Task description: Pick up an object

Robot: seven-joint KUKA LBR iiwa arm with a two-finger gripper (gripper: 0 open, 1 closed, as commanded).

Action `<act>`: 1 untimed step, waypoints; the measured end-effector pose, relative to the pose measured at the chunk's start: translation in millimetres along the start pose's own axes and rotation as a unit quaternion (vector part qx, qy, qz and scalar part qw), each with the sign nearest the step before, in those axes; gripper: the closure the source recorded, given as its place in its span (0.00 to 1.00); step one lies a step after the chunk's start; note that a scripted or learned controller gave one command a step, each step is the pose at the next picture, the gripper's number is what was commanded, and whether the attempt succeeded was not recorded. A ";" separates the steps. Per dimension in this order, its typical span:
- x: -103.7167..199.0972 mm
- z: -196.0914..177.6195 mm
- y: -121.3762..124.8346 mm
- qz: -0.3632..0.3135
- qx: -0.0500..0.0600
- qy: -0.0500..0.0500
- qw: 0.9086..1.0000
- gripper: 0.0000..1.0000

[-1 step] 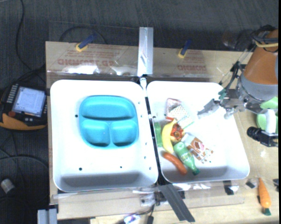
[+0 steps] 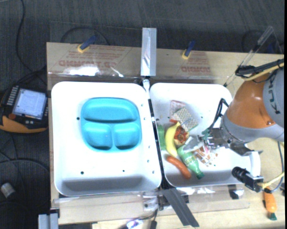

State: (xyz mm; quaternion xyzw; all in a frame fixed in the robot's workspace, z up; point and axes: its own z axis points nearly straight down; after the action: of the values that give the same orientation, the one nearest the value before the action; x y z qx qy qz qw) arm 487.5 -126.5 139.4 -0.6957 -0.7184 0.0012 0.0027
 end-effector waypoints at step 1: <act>-10.4 47.6 18.4 0.011 -0.013 -0.006 1.000 0.00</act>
State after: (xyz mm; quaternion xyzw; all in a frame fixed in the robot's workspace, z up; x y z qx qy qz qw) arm 506.0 -136.2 91.7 -0.7035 -0.7106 -0.0038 -0.0105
